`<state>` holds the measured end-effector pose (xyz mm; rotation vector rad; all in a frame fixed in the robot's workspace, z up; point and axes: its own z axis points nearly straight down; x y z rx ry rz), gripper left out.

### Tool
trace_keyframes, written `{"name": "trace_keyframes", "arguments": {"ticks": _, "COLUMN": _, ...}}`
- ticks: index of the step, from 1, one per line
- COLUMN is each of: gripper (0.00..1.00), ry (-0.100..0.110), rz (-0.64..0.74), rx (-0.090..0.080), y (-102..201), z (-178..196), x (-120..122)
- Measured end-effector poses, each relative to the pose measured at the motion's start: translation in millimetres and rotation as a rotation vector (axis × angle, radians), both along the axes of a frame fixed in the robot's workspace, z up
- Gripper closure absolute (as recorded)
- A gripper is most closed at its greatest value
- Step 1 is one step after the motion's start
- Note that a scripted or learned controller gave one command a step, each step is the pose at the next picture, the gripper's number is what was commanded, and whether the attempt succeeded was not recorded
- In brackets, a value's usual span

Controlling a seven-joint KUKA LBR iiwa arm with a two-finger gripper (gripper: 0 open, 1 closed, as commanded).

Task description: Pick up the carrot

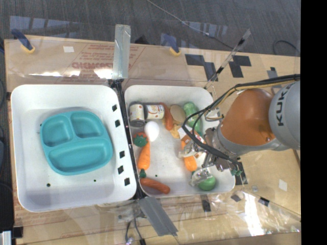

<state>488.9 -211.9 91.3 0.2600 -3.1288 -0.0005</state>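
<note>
Smooth white rt bin (168,92): tapered orange carrot (144,156) at left; tool (200,168) state unclear.

Cardboard-covered bench (46,60) with two white bins side by side, left bin (23,152) and right bin (166,92)

Orange carrot (144,156) with green top, lying near upright by the right bin's left wall.

Black letters "KU" stand on the grey arm (286,117) at the right edge, the rest of the word cut off. Reddish mirrored print runs across the cardboard sheet (94,60) under clear film, possibly a brand name, too faint to read.
</note>
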Motion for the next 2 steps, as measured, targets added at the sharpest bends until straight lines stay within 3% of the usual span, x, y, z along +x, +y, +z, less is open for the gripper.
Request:
{"name": "trace_keyframes", "arguments": {"ticks": 1, "gripper": 1.0, "ry": -0.006, "rz": 0.012, "rx": 0.001, "y": 4, "z": 11, "x": 4}}
{"name": "trace_keyframes", "arguments": {"ticks": 2, "gripper": 1.0, "ry": -0.016, "rz": 0.103, "rx": -0.003, "y": 76, "z": 126, "x": 16}}
